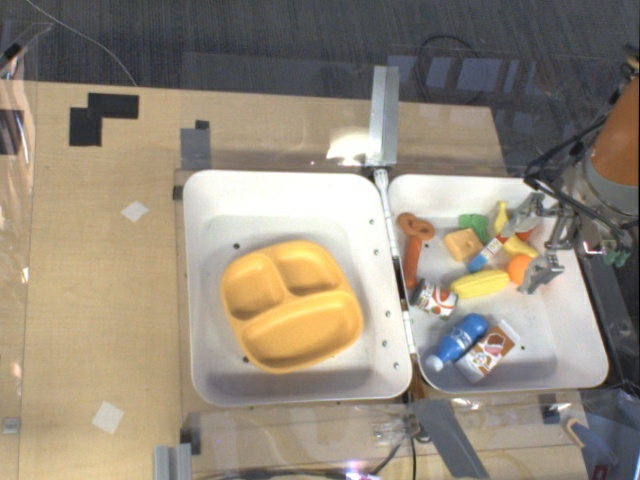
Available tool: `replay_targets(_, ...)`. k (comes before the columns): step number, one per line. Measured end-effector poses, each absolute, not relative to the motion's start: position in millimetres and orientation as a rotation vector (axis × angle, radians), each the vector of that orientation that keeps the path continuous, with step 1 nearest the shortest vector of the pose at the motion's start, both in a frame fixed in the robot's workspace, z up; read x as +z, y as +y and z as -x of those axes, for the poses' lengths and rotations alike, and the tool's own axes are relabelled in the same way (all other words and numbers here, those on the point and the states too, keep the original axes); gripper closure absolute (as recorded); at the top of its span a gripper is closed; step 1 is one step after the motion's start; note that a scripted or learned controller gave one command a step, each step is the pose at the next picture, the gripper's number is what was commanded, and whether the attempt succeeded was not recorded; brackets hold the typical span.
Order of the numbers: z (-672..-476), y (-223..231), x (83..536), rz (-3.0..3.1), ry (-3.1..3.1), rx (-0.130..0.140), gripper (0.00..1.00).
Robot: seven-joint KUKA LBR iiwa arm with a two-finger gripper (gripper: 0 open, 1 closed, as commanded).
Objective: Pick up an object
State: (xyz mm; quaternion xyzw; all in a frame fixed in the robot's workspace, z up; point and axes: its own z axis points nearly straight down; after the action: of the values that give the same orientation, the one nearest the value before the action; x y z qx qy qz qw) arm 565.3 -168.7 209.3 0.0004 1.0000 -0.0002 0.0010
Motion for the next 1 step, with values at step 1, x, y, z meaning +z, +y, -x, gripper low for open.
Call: replay_targets(1,-533.8,-114.5,93.9,-0.548,3.093,0.002,0.0)
